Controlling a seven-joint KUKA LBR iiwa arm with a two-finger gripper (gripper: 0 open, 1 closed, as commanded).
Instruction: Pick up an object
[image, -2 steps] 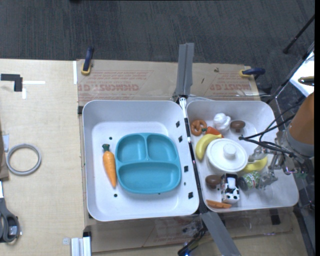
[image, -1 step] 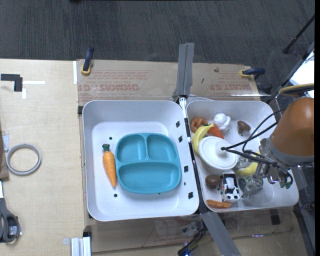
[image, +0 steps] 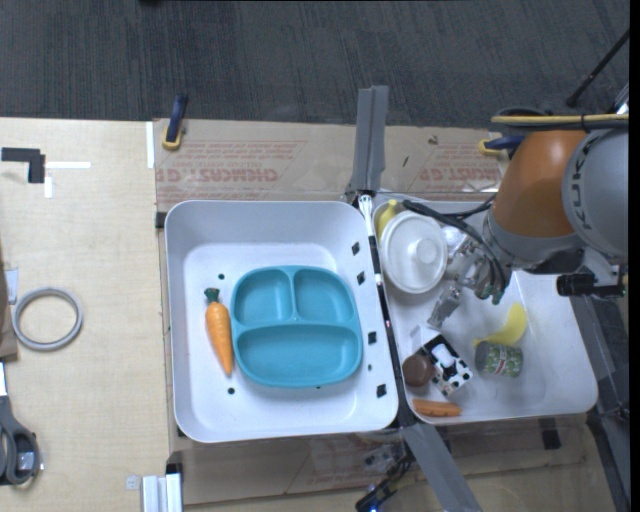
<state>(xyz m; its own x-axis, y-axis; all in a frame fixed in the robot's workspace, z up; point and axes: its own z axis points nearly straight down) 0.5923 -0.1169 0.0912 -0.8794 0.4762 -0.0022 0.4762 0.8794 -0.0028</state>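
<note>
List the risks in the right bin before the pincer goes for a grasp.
1. The pincer hangs right beside the white bowl; a descent here may clip its rim and tip or shove it.
2. The brown ball, the black-and-white toy and the small carrot lie crowded at the bin's near edge, so a grasp there may catch two things or push one away.
3. The green can lies on its side and may roll away.
</note>
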